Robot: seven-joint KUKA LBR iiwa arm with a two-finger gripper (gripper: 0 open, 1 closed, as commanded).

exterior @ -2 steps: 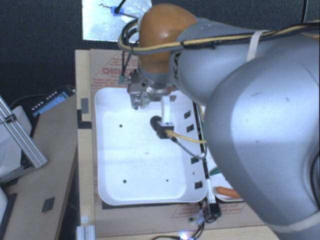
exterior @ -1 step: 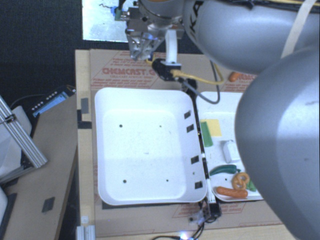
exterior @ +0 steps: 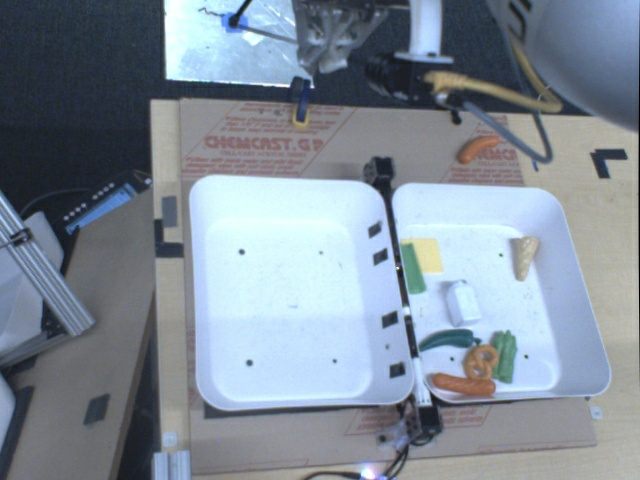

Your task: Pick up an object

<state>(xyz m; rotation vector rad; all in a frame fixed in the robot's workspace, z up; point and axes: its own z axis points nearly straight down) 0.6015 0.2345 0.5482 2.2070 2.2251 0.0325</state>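
Gripper (exterior: 322,53) hangs at upper centre of frame, above the worktop (exterior: 250,133) behind the bins; fingers look drawn together, nothing between them. Pickable items lie in the right bin (exterior: 570,258): yellow block (exterior: 428,255), white piece (exterior: 461,303), pretzel (exterior: 481,359). Judgement: go for the white piece, which lies apart; green stick (exterior: 412,268) hugs the divider, and a sausage (exterior: 478,149) lies outside the bins.

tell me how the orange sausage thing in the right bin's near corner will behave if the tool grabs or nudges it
The orange sausage looks long and rounded, so it may roll when nudged. It looks smooth, so it could slip between fingers. It lies close to the bin's near wall and beside the pretzel, so a push may jam it there.
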